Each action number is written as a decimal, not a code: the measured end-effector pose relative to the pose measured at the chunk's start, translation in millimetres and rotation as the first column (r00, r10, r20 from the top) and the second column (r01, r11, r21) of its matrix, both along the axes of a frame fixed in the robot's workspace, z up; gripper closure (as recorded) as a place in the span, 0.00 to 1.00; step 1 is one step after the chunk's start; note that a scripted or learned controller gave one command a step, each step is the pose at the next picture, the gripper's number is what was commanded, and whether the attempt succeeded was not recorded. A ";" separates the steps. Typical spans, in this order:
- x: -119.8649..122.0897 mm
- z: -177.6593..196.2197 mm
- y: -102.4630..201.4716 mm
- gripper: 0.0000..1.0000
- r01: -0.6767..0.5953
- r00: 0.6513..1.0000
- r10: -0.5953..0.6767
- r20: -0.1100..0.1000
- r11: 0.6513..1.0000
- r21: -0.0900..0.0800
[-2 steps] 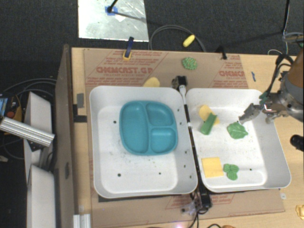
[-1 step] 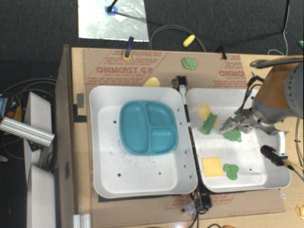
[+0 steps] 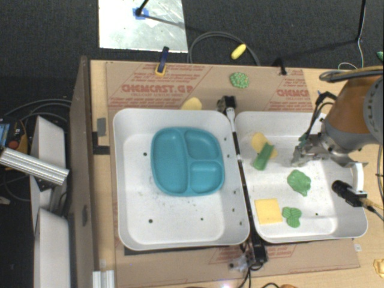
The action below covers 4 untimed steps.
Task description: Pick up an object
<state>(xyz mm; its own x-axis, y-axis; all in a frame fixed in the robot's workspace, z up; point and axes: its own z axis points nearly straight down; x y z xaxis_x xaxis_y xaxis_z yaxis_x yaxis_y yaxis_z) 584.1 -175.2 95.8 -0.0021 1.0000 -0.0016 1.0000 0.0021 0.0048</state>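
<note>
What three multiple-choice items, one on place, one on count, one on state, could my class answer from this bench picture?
1. Where does the blue divided plastic plate lie?
A. left white bin
B. right white bin
C. floor

2. How many green things lie in the right white bin?
A. one
B. three
C. six

3. The claw is:
A. above the plate
B. low in the right bin
C. outside both bins

Answers: 1 A, the plate sits in the left white bin. 2 B, a green stick and two leafy pieces. 3 B, it hangs beside the upper leafy piece.
</note>
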 end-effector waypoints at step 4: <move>-39.1 0.7 28.8 0.00 0.003 1.000 -0.003 0.003 1.000 -0.002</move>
<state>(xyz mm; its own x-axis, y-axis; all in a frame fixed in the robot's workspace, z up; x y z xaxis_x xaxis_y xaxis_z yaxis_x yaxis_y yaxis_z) 545.1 -146.4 96.5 0.0005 1.0000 -0.0031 1.0000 -0.0005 0.0077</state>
